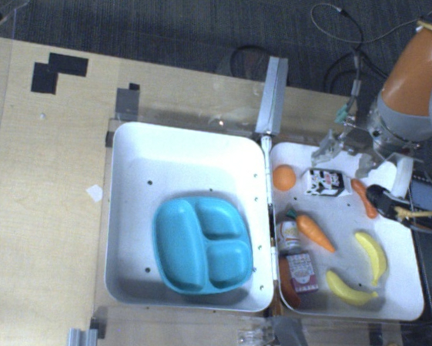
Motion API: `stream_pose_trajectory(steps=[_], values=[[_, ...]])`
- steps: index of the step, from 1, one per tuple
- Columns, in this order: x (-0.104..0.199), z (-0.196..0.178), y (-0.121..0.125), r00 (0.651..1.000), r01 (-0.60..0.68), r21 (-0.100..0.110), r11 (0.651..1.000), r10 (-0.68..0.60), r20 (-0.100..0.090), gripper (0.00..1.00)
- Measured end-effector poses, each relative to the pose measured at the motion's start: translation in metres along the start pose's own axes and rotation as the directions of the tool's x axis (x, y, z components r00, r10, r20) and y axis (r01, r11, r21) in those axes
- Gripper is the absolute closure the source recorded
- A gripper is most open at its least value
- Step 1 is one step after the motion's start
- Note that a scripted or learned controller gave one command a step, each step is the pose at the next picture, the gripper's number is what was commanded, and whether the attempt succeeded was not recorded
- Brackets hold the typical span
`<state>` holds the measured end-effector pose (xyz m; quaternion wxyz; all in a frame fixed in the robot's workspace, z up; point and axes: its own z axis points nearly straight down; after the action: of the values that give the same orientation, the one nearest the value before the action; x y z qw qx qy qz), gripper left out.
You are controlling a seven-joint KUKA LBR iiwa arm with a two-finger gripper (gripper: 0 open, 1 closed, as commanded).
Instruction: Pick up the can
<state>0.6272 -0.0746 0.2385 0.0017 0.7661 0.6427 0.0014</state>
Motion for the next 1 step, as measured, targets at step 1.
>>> stream_pose_trajectory(steps=[1], values=[[0.0002, 0.0002, -0.0001, 1.0, 0.0, 0.0, 1.0, 0.0, 0.0, 0.0]])
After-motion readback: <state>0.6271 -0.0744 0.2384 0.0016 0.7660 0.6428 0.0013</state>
